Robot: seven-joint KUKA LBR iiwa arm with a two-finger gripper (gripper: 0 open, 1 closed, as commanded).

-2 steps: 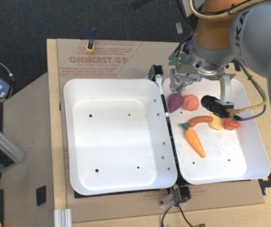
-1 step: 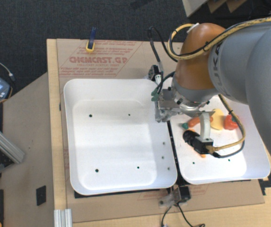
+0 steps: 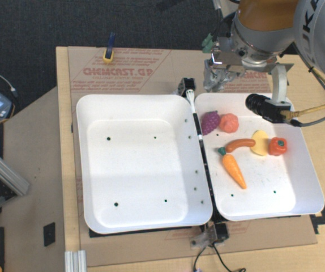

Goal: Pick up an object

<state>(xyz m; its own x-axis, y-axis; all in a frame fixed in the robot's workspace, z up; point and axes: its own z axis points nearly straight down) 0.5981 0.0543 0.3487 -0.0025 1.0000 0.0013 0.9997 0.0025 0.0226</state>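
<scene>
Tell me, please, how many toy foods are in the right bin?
6: purple grapes and pink piece at the back, sausage, yellow piece, tomato, carrot nearest front. None seems hidden.

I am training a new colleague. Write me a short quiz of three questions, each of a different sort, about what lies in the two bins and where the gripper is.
1. True or false: the carrot lies in the left bin.
2. Multiple choice: which item lies closest to the divider between the bins? A) the tomato B) the purple grapes C) the yellow piece
3. Short answer: the gripper hangs above which edge of the right bin?

Key:
1. False; it lies in the right bin.
2. B
3. Its far edge, near the corner next to the divider.
</scene>
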